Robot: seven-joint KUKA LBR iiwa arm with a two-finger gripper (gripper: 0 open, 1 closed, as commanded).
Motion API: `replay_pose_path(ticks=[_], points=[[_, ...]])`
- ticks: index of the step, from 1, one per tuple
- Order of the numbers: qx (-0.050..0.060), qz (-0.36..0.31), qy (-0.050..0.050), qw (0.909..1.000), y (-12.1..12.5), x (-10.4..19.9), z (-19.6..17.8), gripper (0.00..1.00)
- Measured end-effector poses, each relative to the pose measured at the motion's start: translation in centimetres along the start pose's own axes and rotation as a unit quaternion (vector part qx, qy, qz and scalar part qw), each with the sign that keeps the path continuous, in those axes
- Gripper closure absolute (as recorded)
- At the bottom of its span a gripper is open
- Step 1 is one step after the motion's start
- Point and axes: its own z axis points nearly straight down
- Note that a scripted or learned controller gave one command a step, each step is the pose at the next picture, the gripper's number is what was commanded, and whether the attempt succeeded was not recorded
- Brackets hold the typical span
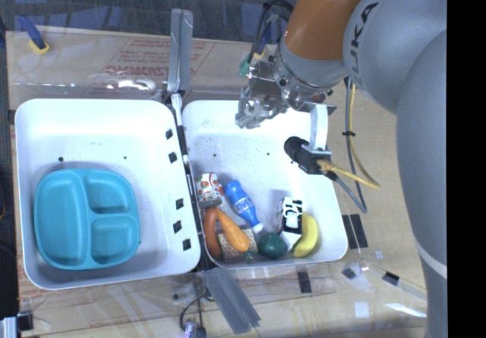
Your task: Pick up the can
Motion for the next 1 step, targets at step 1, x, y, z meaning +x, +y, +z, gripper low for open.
replay_pose_path(ticks=[1], points=[[0.001,0.188,0.000,0.9822,-1.29,-2.79,0.52,1.00]])
